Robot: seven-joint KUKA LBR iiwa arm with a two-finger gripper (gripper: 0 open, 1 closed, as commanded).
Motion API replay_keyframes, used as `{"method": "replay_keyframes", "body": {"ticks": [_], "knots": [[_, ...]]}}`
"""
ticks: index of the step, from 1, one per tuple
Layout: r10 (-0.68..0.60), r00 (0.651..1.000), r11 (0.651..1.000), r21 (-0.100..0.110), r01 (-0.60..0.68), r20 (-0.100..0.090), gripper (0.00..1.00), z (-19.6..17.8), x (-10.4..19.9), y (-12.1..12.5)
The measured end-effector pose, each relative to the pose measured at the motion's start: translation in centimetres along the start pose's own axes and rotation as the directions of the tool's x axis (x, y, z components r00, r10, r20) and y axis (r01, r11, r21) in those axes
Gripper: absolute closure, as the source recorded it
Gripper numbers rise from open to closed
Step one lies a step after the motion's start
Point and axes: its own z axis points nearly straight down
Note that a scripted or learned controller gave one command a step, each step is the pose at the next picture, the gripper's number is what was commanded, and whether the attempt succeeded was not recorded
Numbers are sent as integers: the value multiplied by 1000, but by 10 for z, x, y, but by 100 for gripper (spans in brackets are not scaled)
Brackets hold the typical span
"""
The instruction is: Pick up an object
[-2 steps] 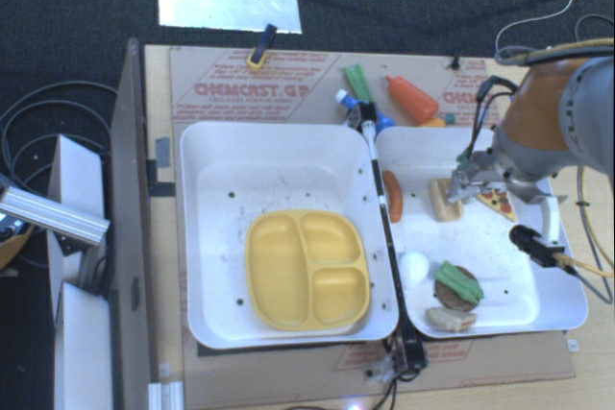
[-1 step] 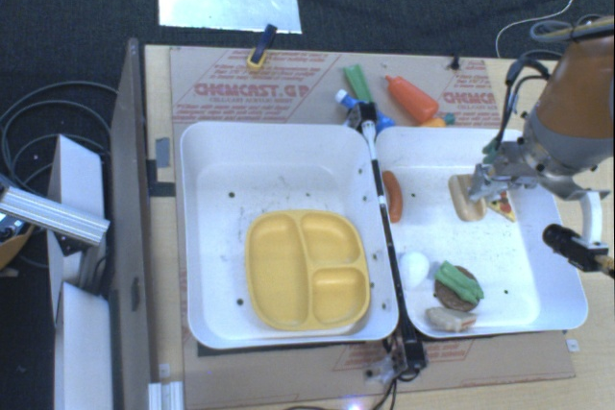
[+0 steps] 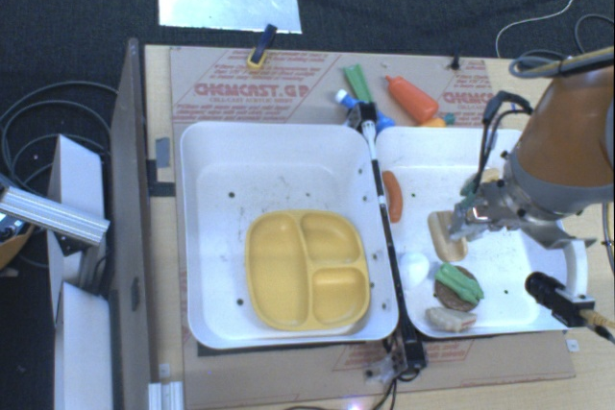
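In the right bin (image 3: 538, 322) my gripper (image 3: 468, 218) is low, right beside a tan bread-like piece (image 3: 446, 238) and touching or nearly touching its right edge. An orange sausage-shaped toy (image 3: 392, 195) lies along the bin's left wall. A small white round object (image 3: 415, 268) sits near the front left. A green leafy toy (image 3: 458, 283) rests over a tan piece (image 3: 451, 320) at the front. Another pale piece (image 3: 492, 176) peeks out behind the wrist. The left bin (image 3: 207, 206) holds a yellow divided plate (image 3: 307, 269).
Behind the bins on the cardboard lie an orange carrot toy (image 3: 411, 99), a green stick (image 3: 356, 82) and a blue piece (image 3: 382, 122). A yellow and black tool (image 3: 259, 51) lies further left. The divider between the bins (image 3: 381, 206) runs close to the sausage.
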Motion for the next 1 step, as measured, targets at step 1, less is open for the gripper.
{"method": "replay_keyframes", "body": {"ticks": [1], "knots": [[12, 1000, 1000, -4, -12, 6, 100, 7, -56, 1]]}}
